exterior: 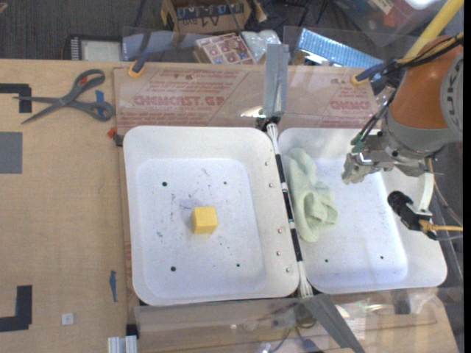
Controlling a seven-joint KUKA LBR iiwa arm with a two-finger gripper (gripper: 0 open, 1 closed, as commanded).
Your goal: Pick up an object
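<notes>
Wooden bench (59,219) with two white bins (147,219), scissors (73,101).

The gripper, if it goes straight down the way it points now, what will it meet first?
Probably the bare floor of the right bin. The gripper hangs just right of the pale green cloth; depth is unclear.

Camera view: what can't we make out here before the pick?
- Gripper: finger gap too small and blurred in the camera view.
- Pale green cloth: its height off the right bin floor can't be judged from above.
- Yellow block in the left bin: underside hidden by the block itself.
- Scissors on the bench: blade tips blurred.
</notes>
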